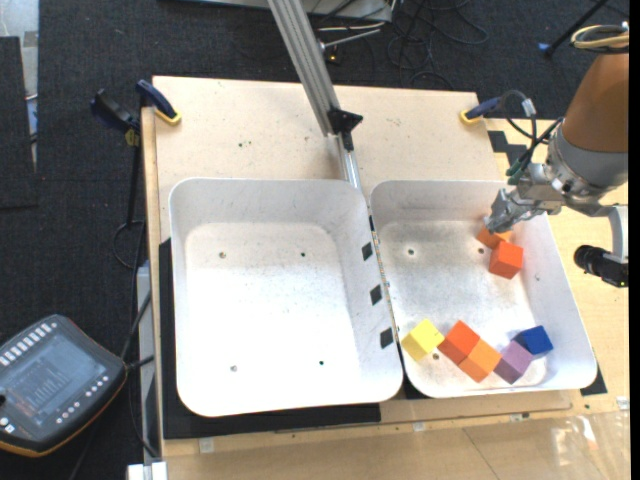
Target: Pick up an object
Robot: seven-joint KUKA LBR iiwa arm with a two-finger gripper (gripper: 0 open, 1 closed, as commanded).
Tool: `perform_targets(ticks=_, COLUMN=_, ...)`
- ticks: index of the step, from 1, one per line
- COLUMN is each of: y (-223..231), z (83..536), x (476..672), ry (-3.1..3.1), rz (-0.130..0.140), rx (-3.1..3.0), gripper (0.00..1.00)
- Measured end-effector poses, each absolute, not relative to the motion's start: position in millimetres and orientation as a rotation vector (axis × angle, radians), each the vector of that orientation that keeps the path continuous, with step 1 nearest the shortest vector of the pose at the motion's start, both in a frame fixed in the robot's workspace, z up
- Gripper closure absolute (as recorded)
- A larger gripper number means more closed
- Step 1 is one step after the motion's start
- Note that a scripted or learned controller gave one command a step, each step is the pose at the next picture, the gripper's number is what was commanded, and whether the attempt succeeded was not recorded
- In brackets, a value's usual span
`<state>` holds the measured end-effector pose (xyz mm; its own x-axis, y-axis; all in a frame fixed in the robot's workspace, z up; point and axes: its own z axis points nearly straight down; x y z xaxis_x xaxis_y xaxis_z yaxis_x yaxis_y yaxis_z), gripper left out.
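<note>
My gripper point(498, 222) hangs low over the far right part of the right bin point(430, 228). It is right at a small orange block point(487, 237), which is partly hidden beneath it. A larger orange-red block point(507, 259) lies just in front of that one. Along the bin's near edge sits a cluster: a yellow block point(423, 338), a red-orange block point(461, 339), an orange block point(479, 360), a purple block point(514, 360) and a blue block point(535, 341).
The left bin point(265, 288) adjoins the right one along a shared wall. A slanted metal pole point(305, 53) rises from the bench behind the bins. Clamps sit at the bench's far corners point(160, 103). A teach pendant point(50, 383) lies on the floor at the left.
</note>
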<state>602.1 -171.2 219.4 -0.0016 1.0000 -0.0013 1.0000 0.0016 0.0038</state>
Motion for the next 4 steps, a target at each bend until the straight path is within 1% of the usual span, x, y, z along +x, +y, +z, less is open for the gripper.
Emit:
perform_targets(ticks=2, y=-58.1, z=206.4, x=612.4, ry=2.232, rz=0.001, rx=2.214, gripper=1.00)
perform_targets(ticks=4, y=48.2, z=204.5, x=642.7, ry=2.229, rz=0.005, rx=2.213, gripper=1.00)
